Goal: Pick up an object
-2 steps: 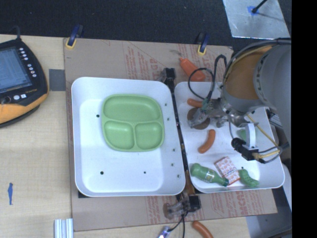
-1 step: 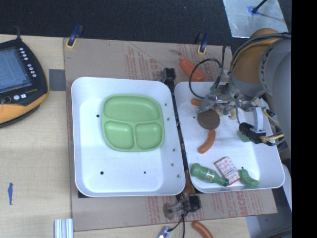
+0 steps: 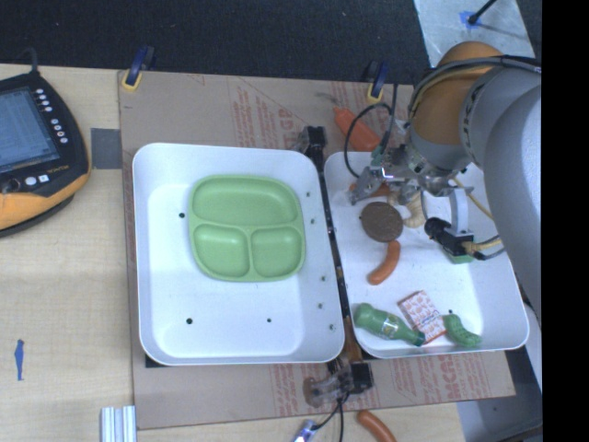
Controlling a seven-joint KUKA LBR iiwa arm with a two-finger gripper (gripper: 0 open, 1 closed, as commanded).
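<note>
Though low in the right bin (image 3: 502, 325), claw (image 3: 386, 178) state unclear; brown disc (image 3: 381, 221) just below, toward camera.

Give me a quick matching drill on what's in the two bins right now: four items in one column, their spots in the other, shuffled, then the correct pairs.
Things:
1. green divided plate
2. brown round disc
3. green bottle
4. orange sausage

Places:
A. right bin, near its front-left corner, lying on its side
B. left bin, toward its back
C. right bin, just below the tool
D. right bin, middle, between the disc and the bottle

Pairs: 1-B, 2-C, 3-A, 4-D
</note>
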